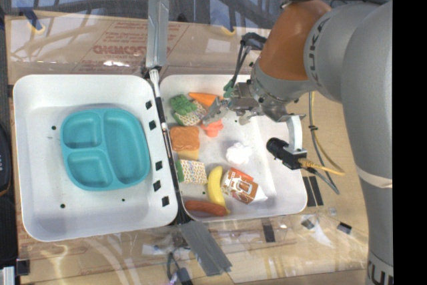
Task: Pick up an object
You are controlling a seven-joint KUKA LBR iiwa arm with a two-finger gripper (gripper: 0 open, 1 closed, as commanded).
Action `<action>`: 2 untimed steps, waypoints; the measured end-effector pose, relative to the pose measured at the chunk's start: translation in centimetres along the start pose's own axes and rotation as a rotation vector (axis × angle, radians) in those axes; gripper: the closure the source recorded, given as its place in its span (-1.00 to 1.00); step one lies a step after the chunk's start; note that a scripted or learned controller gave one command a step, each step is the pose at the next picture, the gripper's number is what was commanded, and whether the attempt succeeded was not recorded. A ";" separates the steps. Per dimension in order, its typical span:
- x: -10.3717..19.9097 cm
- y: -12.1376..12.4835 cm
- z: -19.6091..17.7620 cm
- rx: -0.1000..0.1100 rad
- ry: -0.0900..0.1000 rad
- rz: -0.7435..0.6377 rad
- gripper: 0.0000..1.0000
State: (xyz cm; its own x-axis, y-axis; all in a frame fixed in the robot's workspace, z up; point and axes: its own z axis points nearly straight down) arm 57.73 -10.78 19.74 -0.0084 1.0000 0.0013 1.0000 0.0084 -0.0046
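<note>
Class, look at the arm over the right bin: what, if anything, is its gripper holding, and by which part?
It cannot be told. The gripper is low over the right bin, close by a small pink piece and the orange carrot, but no thing shows between its fingers.

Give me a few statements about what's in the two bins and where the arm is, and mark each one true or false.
1. The teal divided plate lies in the left bin. True.
2. The banana lies in the left bin. False: it lies in the right bin, near the front edge.
3. The gripper is over the right bin, near the carrot. True.
4. The sausage lies at the back of the right bin. False: it lies at the front edge, just in front of the banana.
5. The arm is over the teal plate. False: it reaches in over the right bin.
</note>
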 end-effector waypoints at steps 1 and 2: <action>-1.2 1.0 10.3 -0.008 -0.002 0.044 -1.00; 3.2 -4.4 0.5 -0.005 0.000 -0.006 -1.00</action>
State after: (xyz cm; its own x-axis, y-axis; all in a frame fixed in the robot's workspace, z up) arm 53.27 -7.60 19.31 -0.0141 0.9999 0.0011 0.9999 0.0141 0.0000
